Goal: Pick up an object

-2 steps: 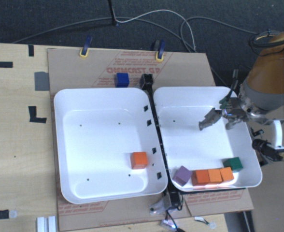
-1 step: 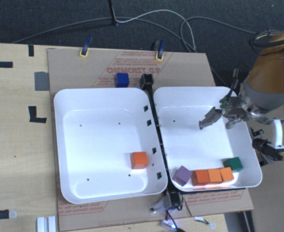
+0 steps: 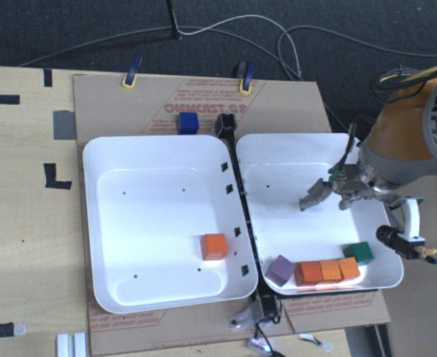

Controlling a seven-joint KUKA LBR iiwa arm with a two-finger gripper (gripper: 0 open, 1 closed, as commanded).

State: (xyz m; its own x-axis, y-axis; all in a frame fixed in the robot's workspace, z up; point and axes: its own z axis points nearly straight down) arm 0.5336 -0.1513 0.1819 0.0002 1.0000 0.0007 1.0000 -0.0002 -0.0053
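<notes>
In the camera view the gripper hangs over the middle of the right bin, fingers spread apart and holding nothing. The blocks lie along that bin's front edge: purple block, orange blocks, green block. Small, hard-edged cubes packed together on slick white plastic, they could wedge or skid aside, I judge.

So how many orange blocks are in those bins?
3: one orange block alone in the left bin, two orange blocks touching along the right bin's near wall.
</notes>
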